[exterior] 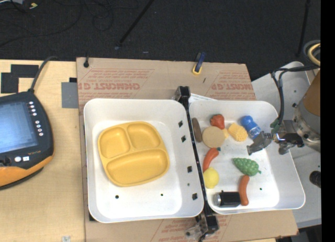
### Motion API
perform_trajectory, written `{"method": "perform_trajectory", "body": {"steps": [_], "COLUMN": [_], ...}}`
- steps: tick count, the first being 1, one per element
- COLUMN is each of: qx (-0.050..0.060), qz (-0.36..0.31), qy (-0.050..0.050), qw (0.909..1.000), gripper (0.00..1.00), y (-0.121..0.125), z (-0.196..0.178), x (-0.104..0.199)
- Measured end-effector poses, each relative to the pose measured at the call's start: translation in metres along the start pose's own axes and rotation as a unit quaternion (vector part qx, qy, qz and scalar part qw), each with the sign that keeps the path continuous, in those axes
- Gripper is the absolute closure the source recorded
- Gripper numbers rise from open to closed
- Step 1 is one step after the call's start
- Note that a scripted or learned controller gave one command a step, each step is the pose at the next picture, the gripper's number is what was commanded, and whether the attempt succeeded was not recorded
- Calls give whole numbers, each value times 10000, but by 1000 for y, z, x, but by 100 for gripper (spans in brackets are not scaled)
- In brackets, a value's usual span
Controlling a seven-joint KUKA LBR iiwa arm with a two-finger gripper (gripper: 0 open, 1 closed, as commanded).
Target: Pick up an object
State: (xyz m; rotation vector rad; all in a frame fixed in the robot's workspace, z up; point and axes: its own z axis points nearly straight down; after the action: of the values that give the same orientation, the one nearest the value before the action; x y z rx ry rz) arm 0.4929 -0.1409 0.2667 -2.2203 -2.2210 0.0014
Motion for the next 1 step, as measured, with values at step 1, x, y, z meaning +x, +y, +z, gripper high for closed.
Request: {"method": "perform_trajectory", "body": {"steps": [1], "qx": [11], "qz": [0], "qy": [3], "qw": [10000], "gripper": [100], "y": [0], "z": [-9], "x": [-1]}}
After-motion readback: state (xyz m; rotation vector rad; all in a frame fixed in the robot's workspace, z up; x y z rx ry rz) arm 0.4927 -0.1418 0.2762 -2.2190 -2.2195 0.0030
